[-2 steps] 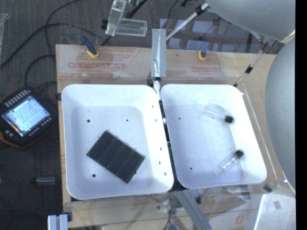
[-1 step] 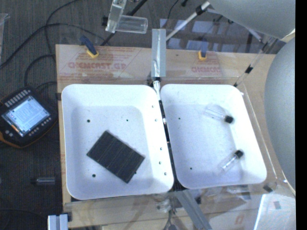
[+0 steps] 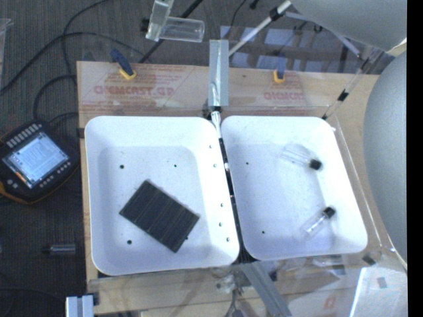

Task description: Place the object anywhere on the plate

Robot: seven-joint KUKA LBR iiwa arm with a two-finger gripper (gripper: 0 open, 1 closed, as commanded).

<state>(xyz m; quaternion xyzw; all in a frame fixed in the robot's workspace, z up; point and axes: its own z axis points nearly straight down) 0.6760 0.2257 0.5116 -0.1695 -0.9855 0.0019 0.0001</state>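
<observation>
Currently the arm (image 3: 370, 18) is parked high, along the top-right of the view, clear of both bins (sensible: nothing blocks the camera's look at the contents). Can't tell the gripper's state from here.

Left bin (image 3: 99, 177): dark ribbed plate (image 3: 159, 215) lies flat, rotated at an angle, toward the bin's near edge, roughly centred left-to-right. That's the drop target.

Right bin (image 3: 344, 177): two clear vials with black caps. One vial (image 3: 301, 157) sits near the far-right corner, the other vial (image 3: 316, 222) near the near-right corner, both on their sides, well apart.

My read: pick not begun. Either vial must cross the shared bin edge to the plate. They look like they'd roll.
</observation>
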